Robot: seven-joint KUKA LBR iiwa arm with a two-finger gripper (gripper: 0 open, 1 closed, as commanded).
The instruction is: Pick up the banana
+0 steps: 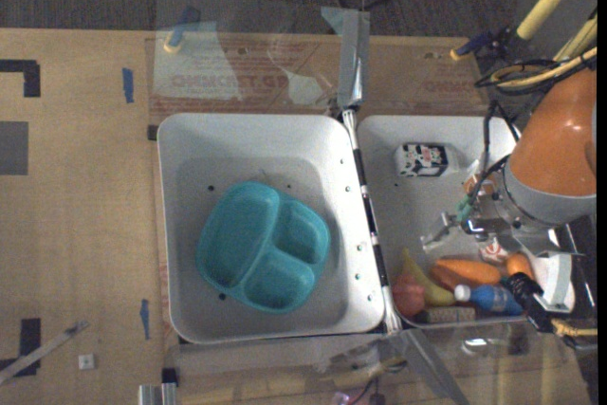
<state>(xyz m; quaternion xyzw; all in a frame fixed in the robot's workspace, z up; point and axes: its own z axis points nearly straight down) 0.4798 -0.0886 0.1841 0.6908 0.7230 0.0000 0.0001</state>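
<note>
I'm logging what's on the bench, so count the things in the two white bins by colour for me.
Teal: 1, the divided plate in the left bin
Black and white: 1, the small carton
Yellow: 1, the banana
Red: 1, the apple
Orange: 1, the carrot
Blue: 1, the bottle
Total: 6; others may be hidden under the arm.

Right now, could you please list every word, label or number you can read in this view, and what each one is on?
Cardboard sheet behind the bins: a line of large print, seen upside down through clear film, too blurred to read.
Small black-and-white carton in the right bin: a printed pattern, no legible words.
Blue bottle: label too small to read.
Nothing else carries text.
</note>
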